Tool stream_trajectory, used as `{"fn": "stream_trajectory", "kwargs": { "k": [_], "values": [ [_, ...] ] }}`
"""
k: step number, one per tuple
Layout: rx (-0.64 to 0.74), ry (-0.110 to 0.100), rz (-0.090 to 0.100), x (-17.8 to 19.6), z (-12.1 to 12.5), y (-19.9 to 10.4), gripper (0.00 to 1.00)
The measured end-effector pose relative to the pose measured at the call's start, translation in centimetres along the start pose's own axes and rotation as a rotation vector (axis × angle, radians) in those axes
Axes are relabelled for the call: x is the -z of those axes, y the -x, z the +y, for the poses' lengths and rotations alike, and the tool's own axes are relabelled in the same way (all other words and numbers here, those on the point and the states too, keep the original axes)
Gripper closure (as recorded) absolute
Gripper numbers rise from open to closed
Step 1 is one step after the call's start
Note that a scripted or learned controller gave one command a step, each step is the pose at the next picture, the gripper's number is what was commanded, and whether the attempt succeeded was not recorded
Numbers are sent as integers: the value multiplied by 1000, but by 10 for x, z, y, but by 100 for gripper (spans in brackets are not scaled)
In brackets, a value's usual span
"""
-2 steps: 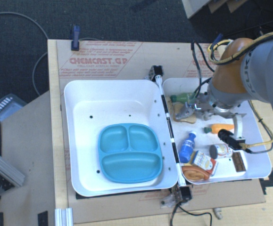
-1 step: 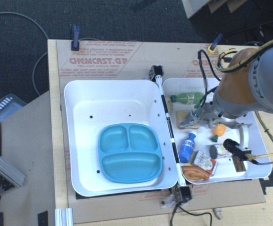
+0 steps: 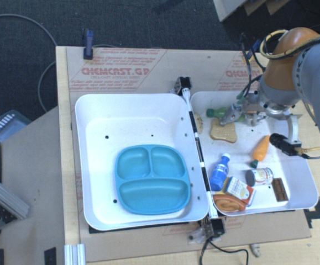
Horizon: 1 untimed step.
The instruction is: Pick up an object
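Reaching in from the right, the grey arm (image 3: 306,59) with its orange band lowers its gripper (image 3: 241,110) into the upper part of the right bin (image 3: 309,175) — whether the fingers are spread or closed cannot be told from this angle, and nothing is seen between them. A tan slice of toast (image 3: 224,131) lies just below the gripper, with a small green object (image 3: 215,113) close at its left. Farther down the same bin sit an orange carrot (image 3: 261,148), a blue bottle (image 3: 219,171), a small can (image 3: 260,176), a printed packet (image 3: 239,189), a brown bar (image 3: 280,189) and a bread roll (image 3: 230,203). A blue divided plate (image 3: 151,179) lies alone in the left bin (image 3: 93,120) — well apart from the arm.
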State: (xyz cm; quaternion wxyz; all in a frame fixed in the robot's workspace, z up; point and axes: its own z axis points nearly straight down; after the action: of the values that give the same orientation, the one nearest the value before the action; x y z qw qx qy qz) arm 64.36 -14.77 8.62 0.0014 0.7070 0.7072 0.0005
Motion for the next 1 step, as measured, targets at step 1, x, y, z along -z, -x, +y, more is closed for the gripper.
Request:
{"fn": "stream_trajectory", "kwargs": {
  "k": [1],
  "values": [
    [-1, -1, 0, 0, -64, 20, 0]
  ]
}}
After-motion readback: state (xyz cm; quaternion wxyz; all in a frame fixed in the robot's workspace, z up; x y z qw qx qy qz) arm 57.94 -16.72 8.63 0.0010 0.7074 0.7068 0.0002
